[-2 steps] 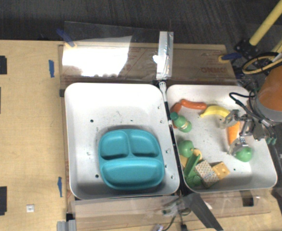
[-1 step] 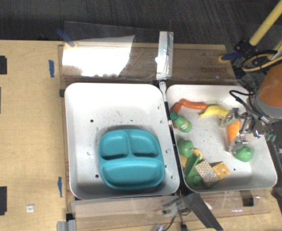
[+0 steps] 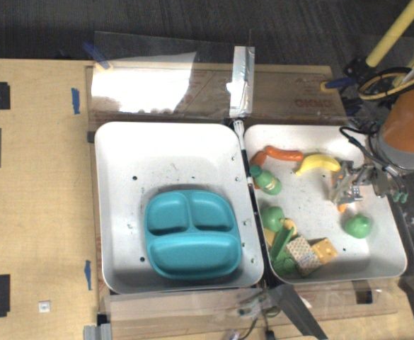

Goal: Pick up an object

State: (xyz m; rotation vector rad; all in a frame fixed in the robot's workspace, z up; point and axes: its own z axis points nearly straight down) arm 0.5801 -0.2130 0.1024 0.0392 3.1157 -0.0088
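The gripper (image 3: pixel 348 188) is seen low in the right bin (image 3: pixel 398 261), at the right of the frame, with the orange band (image 3: pixel 408 122) of the arm above it. A small orange piece (image 3: pixel 342 206) is glimpsed just at the metal tip, but whether it is being pinched or merely lies beneath cannot be told. The state of the claw cannot be read at this slant.

The candidates are all gathered in the right bin: a yellow banana (image 3: pixel 318 163) and an orange carrot (image 3: pixel 281 154) along the upper edge, a green round fruit (image 3: pixel 357 225) just below and right of the gripper, two more green pieces (image 3: pixel 269 183) by the bin's left wall, and a heap of small blocks (image 3: pixel 307 252) at the lower middle. A teal divided tray (image 3: pixel 192 234) is laid in the left bin (image 3: pixel 122 147).

The step in hand is judged to be the descent onto an object. A firm closing on whatever lies at the tip is called for next, then a straight lift, so that nothing nearby is nudged.
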